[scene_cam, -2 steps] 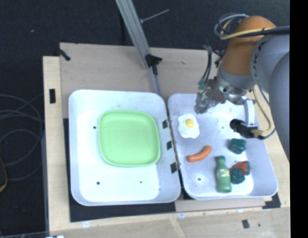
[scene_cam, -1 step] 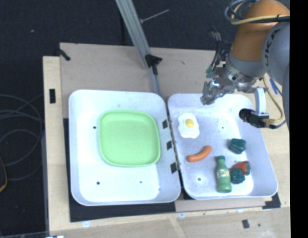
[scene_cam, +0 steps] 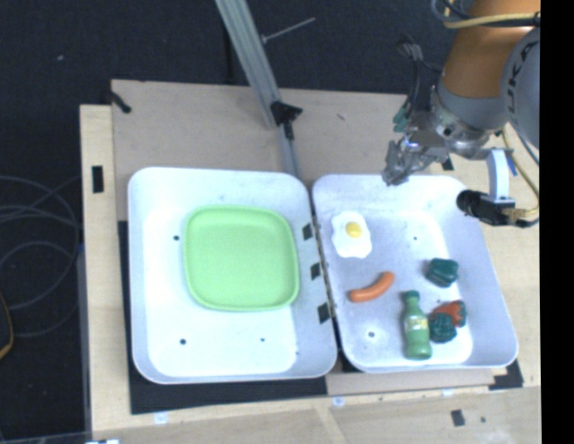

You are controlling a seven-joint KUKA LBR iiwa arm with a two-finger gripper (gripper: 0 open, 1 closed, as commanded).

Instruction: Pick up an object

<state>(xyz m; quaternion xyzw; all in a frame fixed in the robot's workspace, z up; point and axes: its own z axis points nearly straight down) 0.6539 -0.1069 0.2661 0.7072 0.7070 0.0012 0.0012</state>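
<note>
The gripper [scene_cam: 397, 172] hangs over the right bin's [scene_cam: 481, 248] far edge; whether it is clenched cannot be told. Below lie a fried egg [scene_cam: 350, 234], sausage [scene_cam: 372, 288], green bottle [scene_cam: 415, 326] and dark-green pieces [scene_cam: 442, 271]. A green plate [scene_cam: 240, 257] fills the left bin [scene_cam: 152, 248].

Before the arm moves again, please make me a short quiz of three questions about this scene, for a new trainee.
1. True or false: the green plate lies in the left bin.
2. Which item lies nearest the gripper?
A. the green bottle
B. the fried egg
C. the sausage
3. Fill in: the sausage lies between the fried egg and the ____.

Key:
1. True.
2. B. The gripper hangs over the far edge of the right bin, and the egg is the closest item to it.
3. Green bottle.
</note>
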